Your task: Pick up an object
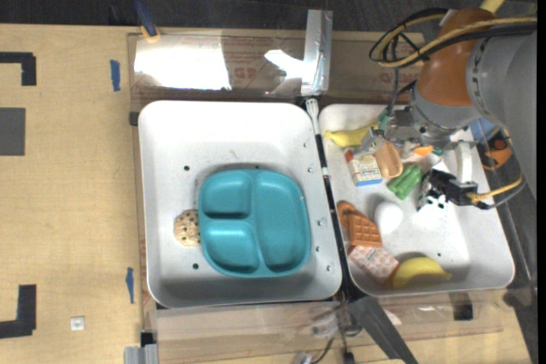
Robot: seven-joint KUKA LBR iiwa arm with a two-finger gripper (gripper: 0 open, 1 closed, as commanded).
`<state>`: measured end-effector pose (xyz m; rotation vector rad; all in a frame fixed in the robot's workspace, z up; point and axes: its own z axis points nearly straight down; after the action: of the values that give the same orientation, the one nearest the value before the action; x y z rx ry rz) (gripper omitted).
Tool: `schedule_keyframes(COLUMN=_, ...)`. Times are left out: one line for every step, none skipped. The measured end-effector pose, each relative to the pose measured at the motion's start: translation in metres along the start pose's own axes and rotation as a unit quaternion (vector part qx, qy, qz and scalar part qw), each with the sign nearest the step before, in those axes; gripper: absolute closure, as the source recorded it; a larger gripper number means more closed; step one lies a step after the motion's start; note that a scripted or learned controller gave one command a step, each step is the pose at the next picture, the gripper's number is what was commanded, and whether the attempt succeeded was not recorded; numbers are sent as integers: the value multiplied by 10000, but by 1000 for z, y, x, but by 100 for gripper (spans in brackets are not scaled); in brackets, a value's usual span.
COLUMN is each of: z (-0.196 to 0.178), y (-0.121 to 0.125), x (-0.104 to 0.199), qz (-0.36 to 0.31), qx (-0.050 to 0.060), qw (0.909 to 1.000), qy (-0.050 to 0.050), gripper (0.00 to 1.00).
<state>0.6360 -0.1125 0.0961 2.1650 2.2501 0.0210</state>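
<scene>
My gripper (397, 135) hangs low over the back part of the right bin (490, 247), under the grey arm with its orange band. Right beneath and beside it lie a brown sausage-like piece (389, 159), a green vegetable (407, 182), a small orange piece (421, 153) and a small printed box (367, 171). A yellow banana (348, 136) lies in the bin's back left corner. Further forward are a white egg (389, 217), a waffle (359, 226), a wrapped packet (374, 262) and a yellow fruit (418, 270). I see nothing lifted.
The left bin (230, 132) holds a teal divided plate (253, 222) with a round cookie (187, 227) beside its left edge. A clear panel and a metal bracket (316, 51) stand behind the bins. Tan bench surface lies to the left.
</scene>
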Motion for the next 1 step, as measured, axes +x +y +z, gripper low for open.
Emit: schedule_keyframes(z=1, y=13, x=11, qz=125, qx=24, qw=9999, qy=-4, gripper=0)
